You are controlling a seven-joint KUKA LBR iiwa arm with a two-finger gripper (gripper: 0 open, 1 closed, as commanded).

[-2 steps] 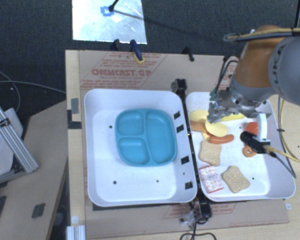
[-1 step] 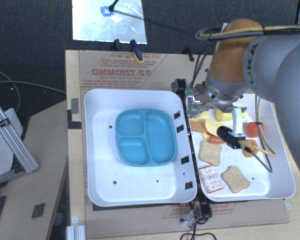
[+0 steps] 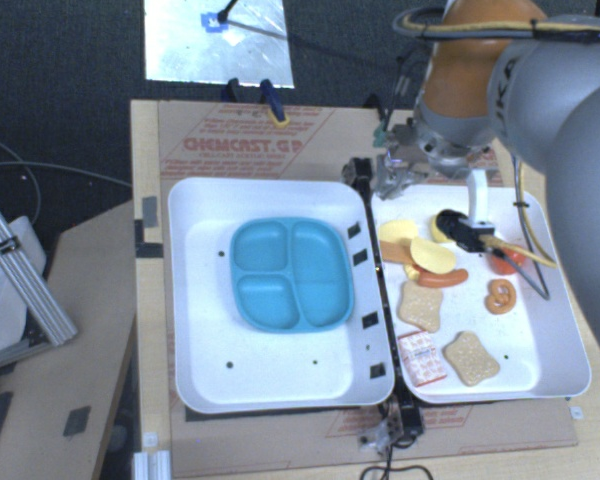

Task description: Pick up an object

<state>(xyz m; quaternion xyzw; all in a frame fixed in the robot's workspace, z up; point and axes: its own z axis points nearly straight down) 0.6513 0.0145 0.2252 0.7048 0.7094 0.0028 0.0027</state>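
Evidently nothing is picked yet: the loose toy food lies in the right bin (image 3: 545,353), and no piece of it is between the jaws. I take the sausage (image 3: 444,278) as the marker for everything else. Touching it on its far side is a yellow slice (image 3: 432,257), and a second yellow piece (image 3: 398,232) lies just beyond that, toward the wall between the bins. Just on the near side of the sausage sits a pale cracker (image 3: 420,306). Farther toward the front edge lie a red-and-white packet (image 3: 421,358) and a second cracker (image 3: 470,358), side by side. A pretzel (image 3: 500,295) lies near the sausage, on the side away from the dividing wall.

The gripper (image 3: 392,176) hangs beyond the sausage, over the far corner of the bin close to the dividing wall, apart from all the food. Whether the jaws are wide or narrow I cannot tell.

I judge the step in hand to be the approach. The next move calls for the gripper to come forward toward the sausage and down onto one piece. A piece lying alone, such as the pretzel, looks easier than the overlapping slices.

Well apart from the sausage, past the dividing wall, the left bin (image 3: 210,368) holds a blue divided plate (image 3: 288,273). Both bins rest on the bench (image 3: 95,268).
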